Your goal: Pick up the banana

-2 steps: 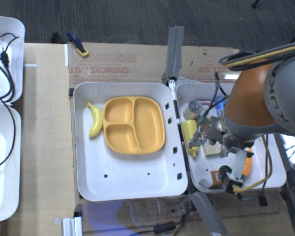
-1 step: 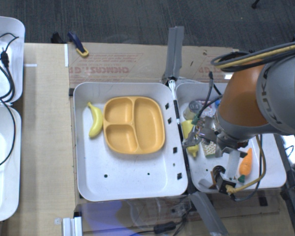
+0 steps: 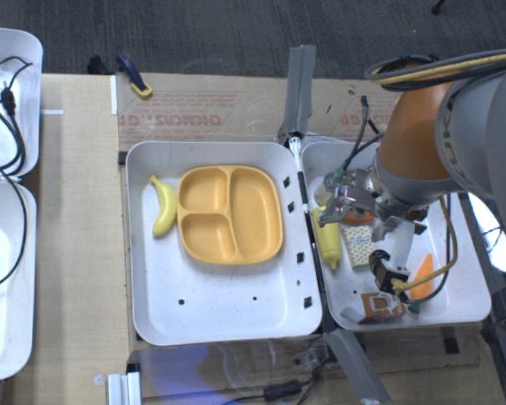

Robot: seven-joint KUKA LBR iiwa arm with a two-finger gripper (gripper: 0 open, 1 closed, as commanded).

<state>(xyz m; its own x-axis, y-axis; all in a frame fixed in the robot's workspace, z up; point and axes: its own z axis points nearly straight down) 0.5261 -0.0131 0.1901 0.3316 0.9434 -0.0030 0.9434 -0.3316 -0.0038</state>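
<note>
One plate [image 3: 232, 213] touching banana [image 3: 163, 207]; hand [image 3: 347, 199] perhaps over right bin [image 3: 455, 309].

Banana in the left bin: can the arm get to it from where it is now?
Probably yes. The banana lies bare on the left bin floor beside the yellow divided plate, nothing over it. The gripper is over the right bin, so it must cross the plate first.
</note>
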